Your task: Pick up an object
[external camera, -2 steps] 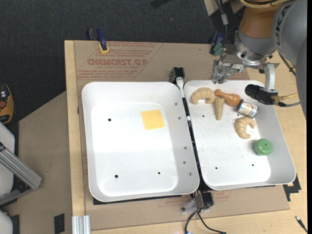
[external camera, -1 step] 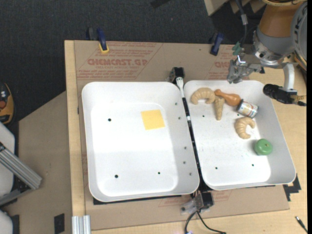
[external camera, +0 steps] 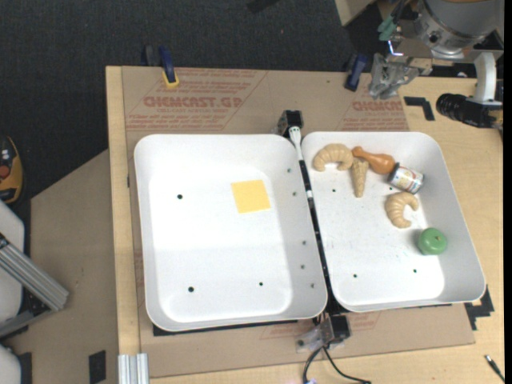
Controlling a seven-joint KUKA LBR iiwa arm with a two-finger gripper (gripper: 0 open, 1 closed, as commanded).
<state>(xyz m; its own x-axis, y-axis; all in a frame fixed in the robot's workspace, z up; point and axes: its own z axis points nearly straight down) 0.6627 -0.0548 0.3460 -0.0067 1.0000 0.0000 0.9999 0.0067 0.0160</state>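
Croissant (external camera: pixel 332 158) lies in the right bin (external camera: pixel 456 274) beside other toy food, untouched. The gripper (external camera: pixel 386 81) hangs above the bench beyond that bin, carrying nothing; its opening I cannot tell. Pick not begun.

The bench (external camera: pixel 120 214), faced with brown board, bears two white bins side by side: left bin (external camera: pixel 160 294) and right bin (external camera: pixel 456 214). Blue clamps (external camera: pixel 167 64), seemingly, grip its far edge.
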